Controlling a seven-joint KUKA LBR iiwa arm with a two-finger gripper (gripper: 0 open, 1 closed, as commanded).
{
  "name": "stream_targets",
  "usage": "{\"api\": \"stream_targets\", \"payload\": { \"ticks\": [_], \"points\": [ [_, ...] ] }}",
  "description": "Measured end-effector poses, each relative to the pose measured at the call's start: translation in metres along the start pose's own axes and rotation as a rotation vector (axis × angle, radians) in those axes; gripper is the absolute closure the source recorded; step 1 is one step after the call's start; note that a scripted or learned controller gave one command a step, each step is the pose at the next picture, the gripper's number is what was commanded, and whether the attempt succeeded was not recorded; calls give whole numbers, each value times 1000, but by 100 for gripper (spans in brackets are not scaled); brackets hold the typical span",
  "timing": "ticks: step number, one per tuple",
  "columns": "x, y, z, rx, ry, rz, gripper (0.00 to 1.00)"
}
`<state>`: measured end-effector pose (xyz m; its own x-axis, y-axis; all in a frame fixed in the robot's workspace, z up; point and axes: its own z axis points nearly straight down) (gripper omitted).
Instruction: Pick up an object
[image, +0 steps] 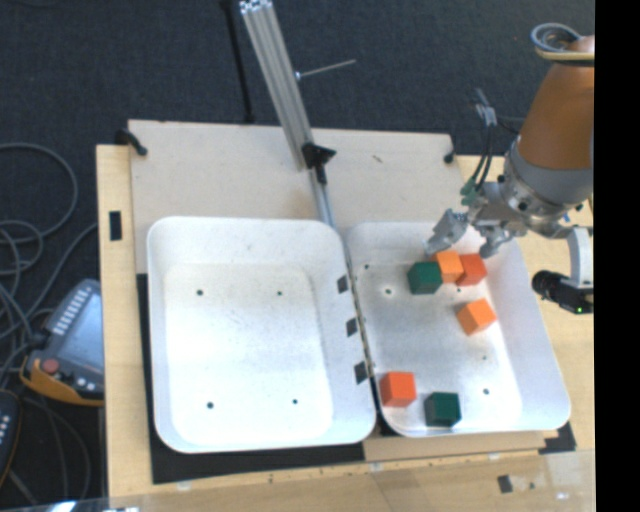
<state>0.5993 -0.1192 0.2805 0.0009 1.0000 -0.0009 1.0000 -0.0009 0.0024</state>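
White plastic, that's what both shallow bins are made of, sitting side by side on the pale wooden table (250, 170). From where I stand the left bin (190, 240) has nothing but a few dark dots on its floor, while the right bin (530, 350) carries all the blocks. Up near its far edge a dark green cube (424, 277) sits touching an orange cube (450, 265), and a redder orange cube (472, 269) is pressed right against that one. An orange block (476, 316) lies a little nearer, turned at an angle and apart from the cluster. Down at the near edge a red-orange cube (398, 387) and another dark green cube (442, 408) sit close together. The arm comes in from the right, its orange band (560, 110) plain to see, and the end effector (468, 238) hangs just above the cluster with its fingers spread apart, one finger (445, 232) over by the green cube, nothing between them.
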Motion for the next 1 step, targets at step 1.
{"api": "stream_targets", "payload": {
  "ticks": [1],
  "points": [
    [-30,1,136,9,0,1,0]
  ]
}}
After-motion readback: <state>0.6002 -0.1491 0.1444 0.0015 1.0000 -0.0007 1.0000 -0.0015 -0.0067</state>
